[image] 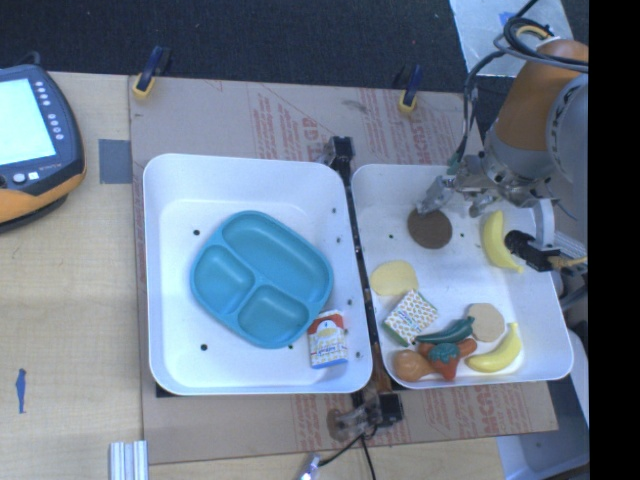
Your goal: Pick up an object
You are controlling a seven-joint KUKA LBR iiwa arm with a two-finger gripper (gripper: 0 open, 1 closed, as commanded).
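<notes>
The left bin (160, 268) holds a blue divided plate (260, 278) with a small carton (328, 340) just beside its lower right corner. The right bin (385, 183) holds a pale yellow disc (394, 277), a patterned green-and-white block (411, 316), an orange toy (410, 366), a brown disc (430, 229), a tan disc (486, 321) and two bananas (494, 241) (497, 352). The gripper (455, 196) sits above the bin's upper part, just beside the brown disc; whether it is open or closed cannot be told.
</notes>
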